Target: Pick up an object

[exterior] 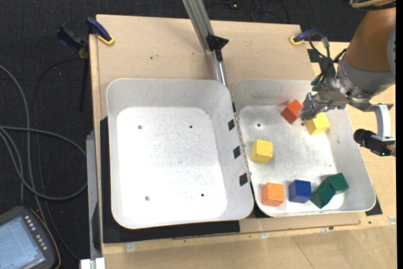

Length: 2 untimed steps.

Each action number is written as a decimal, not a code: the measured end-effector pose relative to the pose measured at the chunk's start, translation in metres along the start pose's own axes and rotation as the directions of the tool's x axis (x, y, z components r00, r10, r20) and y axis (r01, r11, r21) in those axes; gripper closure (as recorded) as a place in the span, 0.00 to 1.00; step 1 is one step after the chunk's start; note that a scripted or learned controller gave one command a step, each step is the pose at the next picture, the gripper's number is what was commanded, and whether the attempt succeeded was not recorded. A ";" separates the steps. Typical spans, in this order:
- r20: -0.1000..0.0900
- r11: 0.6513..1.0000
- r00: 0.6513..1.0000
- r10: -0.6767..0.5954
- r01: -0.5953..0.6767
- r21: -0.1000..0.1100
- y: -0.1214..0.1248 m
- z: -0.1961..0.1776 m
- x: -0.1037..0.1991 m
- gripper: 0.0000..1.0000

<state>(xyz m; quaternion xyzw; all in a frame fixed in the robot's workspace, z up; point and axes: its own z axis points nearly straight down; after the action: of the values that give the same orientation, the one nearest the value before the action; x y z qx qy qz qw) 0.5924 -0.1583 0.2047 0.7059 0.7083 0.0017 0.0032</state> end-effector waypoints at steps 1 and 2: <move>-0.001 1.000 1.000 0.001 -0.001 0.003 0.001 -0.017 0.000 1.00; -0.004 1.000 1.000 -0.004 0.004 0.007 0.003 -0.009 0.052 1.00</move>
<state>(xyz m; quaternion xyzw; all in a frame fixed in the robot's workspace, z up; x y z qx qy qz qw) 0.5951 -0.1067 0.2132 0.7045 0.7097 0.0005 -0.0006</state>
